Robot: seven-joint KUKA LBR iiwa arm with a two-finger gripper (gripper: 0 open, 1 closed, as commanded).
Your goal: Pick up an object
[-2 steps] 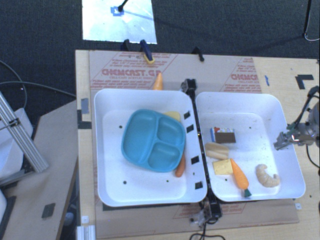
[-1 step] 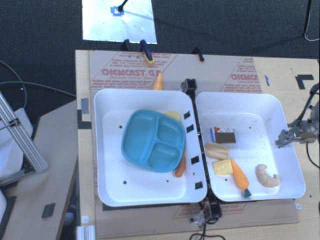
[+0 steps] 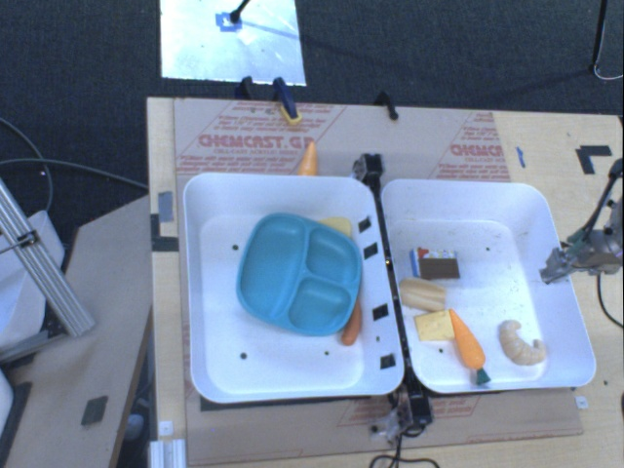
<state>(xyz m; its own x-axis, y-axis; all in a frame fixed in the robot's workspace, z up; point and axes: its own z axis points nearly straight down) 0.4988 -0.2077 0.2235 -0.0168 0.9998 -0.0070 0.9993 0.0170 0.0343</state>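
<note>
The right bin (image 3: pixel 507 213) holds a small brown box with a red and blue end (image 3: pixel 436 264), a pale bread roll (image 3: pixel 421 293), a yellow cheese slice (image 3: pixel 432 327), a toy carrot (image 3: pixel 466 342) and a beige shrimp-like piece (image 3: pixel 520 343). In the left bin (image 3: pixel 219 213) a blue divided plate (image 3: pixel 297 273) lies over a yellow piece (image 3: pixel 337 225) and an orange carrot (image 3: pixel 351 328). My gripper (image 3: pixel 572 258) is at the right bin's right rim, apart from all the objects, with nothing seen held in it.
Another orange carrot (image 3: pixel 308 159) lies on the board behind the left bin. Black clips (image 3: pixel 371 252) line the divide between the bins. A shiny sheet (image 3: pixel 232 25) lies on the floor at the back. An aluminium frame (image 3: pixel 39 261) stands at the left.
</note>
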